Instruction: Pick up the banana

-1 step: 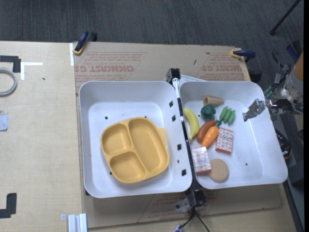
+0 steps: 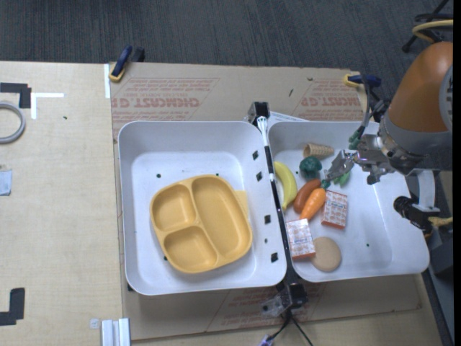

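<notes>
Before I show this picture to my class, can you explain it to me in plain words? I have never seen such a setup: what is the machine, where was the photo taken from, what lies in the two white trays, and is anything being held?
The photo comes from one fixed camera above the bench, looking down at a slant. The machine is a robot arm, grey and orange, reaching in from the right. Its gripper, a two-finger claw, hangs over the right bin, open and holding nothing. That bin holds toy food: a banana, two carrots, a green vegetable, a cone, two small packets and a round biscuit. The left bin holds a yellow divided plate. The banana lies untouched beside the divider.
</notes>
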{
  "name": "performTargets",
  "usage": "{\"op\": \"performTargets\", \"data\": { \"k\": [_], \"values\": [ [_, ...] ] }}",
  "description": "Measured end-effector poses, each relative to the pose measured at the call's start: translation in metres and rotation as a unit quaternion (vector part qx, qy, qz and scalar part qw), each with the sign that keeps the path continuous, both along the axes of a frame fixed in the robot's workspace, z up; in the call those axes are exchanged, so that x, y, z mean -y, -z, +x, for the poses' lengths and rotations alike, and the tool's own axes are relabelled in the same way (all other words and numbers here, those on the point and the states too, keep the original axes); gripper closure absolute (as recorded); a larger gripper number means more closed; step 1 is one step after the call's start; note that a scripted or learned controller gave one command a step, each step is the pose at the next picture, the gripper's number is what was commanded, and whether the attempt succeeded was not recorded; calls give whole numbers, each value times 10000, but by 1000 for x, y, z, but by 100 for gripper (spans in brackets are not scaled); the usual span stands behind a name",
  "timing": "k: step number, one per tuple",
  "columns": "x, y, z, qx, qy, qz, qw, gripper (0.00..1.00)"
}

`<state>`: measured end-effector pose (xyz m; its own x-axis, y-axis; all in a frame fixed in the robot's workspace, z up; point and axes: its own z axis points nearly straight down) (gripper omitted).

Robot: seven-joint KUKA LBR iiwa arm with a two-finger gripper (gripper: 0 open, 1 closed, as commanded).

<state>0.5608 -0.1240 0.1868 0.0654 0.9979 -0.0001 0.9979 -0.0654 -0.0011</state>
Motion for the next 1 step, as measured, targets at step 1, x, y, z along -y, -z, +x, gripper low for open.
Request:
{"op": "performTargets", "data": {
  "k": [1],
  "values": [
    [-81,-5,49,-5,2206,-6,9754,0]
  ]
}}
